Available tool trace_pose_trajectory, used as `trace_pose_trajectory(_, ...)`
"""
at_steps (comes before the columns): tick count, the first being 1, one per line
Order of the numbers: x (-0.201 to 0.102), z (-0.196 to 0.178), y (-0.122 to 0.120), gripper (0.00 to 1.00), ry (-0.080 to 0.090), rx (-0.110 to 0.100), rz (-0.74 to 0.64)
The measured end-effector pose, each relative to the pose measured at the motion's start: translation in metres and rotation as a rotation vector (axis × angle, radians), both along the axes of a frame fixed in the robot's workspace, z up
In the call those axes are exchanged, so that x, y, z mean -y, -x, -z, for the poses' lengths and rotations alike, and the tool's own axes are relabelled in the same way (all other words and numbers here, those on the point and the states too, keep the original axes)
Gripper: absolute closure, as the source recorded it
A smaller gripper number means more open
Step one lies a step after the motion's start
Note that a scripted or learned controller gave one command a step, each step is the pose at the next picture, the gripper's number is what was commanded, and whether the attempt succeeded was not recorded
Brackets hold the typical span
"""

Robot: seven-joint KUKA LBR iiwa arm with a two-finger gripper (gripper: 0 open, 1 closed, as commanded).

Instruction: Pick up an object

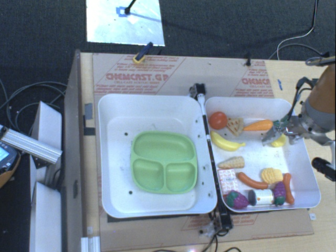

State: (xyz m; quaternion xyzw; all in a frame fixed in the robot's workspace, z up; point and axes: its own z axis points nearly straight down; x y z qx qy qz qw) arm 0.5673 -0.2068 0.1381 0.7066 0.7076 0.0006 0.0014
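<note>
The right bin holds several toy foods: a red tomato, a waffle piece, an orange carrot, a banana, a cone, a sausage and a yellow corn piece. My gripper is low in this bin's far right part, directly over a small yellow toy that peeks out beneath it. The carrot's tip lies just left of the gripper. The yellow toy is partly hidden by the gripper.
The left bin holds a green divided plate. Along the right bin's front edge lie purple grapes, a small bottle, a pink wafer and a purple eggplant. The arm enters over the right wall.
</note>
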Motion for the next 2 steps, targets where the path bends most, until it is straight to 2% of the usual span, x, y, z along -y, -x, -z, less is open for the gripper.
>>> trace_pose_trajectory(1, -0.001, -0.035, -0.041, 0.00, 0.001, 0.002, -0.002)
trace_pose_trajectory(2, -0.001, 0.002, -0.040, 0.00, 0.000, -0.001, -0.001)
